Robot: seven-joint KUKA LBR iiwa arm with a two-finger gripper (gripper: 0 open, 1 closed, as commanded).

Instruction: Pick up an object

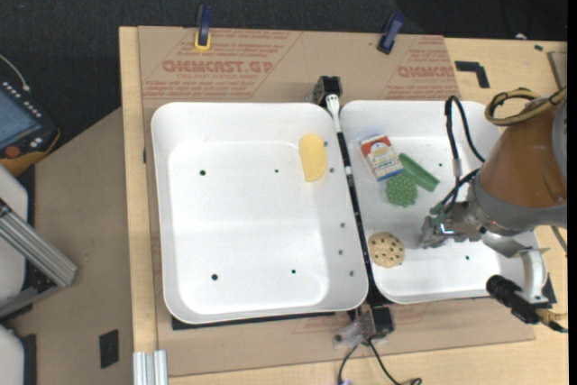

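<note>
The round cookie (386, 249), tan with dark specks, lies flat on the floor of the right bin (424, 284), just to the left of the gripper (439, 228) and slightly nearer the camera; a strip of bare white floor separates the two. No writing shows on it. Above the gripper, farther from the camera, lies a green studded piece (402, 190) with a green bar (419, 173) touching its upper right edge, both flat on the bin floor and apart from the gripper. Farther up and left of these sits a small carton (380, 157), white with a red top and a blue and orange picture; its print is too small to read.

The gripper hangs low over the right bin floor, with a metal tip pointing left toward the cookie. Whether its fingers are spread or closed cannot be told, and nothing is visibly held. The arm (527, 176) rises to its right, with black cables looping above it.

Well to the left of the gripper, across the black divider, a pale yellow oblong piece (312, 158) rests in the left bin (180, 194), near its upper right corner. The brown board (270, 59) under the bins bears red lettering reading "CHEMCAST G.P".
</note>
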